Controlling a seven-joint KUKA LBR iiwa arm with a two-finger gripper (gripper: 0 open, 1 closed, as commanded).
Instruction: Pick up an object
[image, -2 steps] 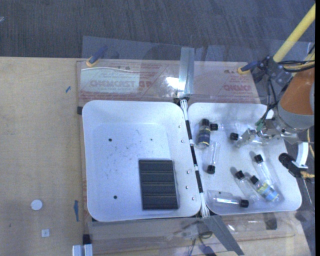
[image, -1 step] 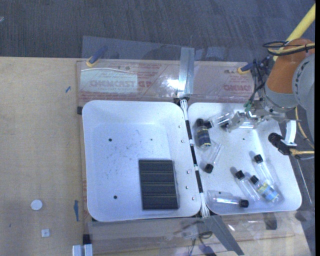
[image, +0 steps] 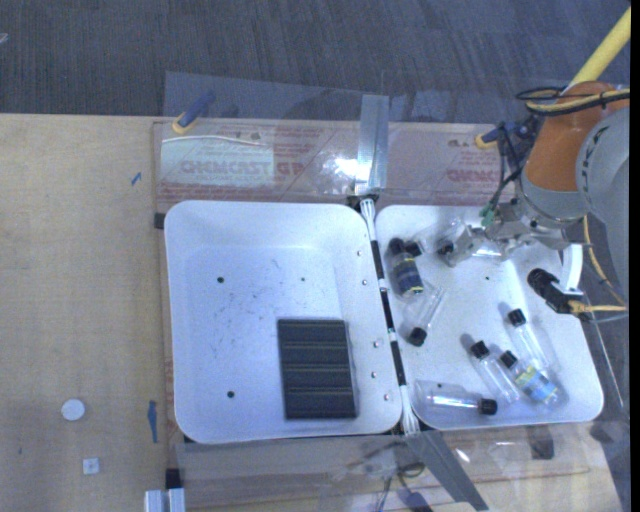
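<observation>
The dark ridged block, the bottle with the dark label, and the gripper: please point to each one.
dark ridged block (image: 317, 368), camera view, centre of its top.
bottle with the dark label (image: 406, 274), camera view, its label.
gripper (image: 458, 243), camera view, between fingertips.

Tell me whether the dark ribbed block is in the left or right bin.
In the left bin. The dark ribbed block lies flat on that bin's floor near its front right corner, left of the divider.

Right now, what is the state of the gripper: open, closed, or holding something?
Gripper: cannot be told; it sits over the far part of the right bin, near a small clear bottle.
</observation>
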